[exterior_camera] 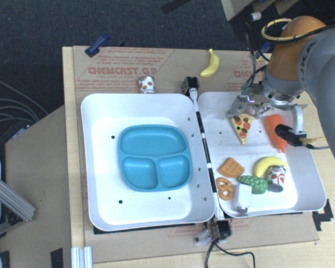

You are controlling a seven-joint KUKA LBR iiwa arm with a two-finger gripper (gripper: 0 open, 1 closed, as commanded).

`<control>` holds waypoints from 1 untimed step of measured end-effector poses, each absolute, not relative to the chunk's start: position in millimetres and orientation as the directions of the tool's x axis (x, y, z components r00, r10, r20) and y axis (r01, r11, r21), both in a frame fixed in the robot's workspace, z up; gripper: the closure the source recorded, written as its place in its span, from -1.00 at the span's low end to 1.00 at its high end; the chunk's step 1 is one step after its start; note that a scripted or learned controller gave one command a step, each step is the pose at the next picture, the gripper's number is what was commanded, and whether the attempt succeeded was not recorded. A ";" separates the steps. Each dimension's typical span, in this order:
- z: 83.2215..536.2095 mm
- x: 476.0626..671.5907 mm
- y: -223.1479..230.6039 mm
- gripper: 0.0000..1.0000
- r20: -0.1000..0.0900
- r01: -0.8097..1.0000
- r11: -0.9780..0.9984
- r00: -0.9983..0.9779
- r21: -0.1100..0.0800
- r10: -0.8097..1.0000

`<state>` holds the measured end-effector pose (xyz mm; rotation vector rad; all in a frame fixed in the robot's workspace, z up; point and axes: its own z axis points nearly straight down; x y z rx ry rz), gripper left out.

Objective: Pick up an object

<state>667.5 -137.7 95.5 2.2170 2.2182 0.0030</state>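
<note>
Camera view: bench printed "CHEMCAST GP" along far edge; gripper over pizza slice, finger state indiscernible.

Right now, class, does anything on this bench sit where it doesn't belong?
Yes. A banana and a small spotted can lie on the bare board behind the bins, outside both, while the other toy foods sit in the right bin. The blue tray in the left bin looks properly placed.
</note>
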 end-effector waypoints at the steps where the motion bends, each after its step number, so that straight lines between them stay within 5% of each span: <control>1: 235.2 605.6 -102.2 1.00 0.000 1.000 0.001 -0.001 0.003 1.000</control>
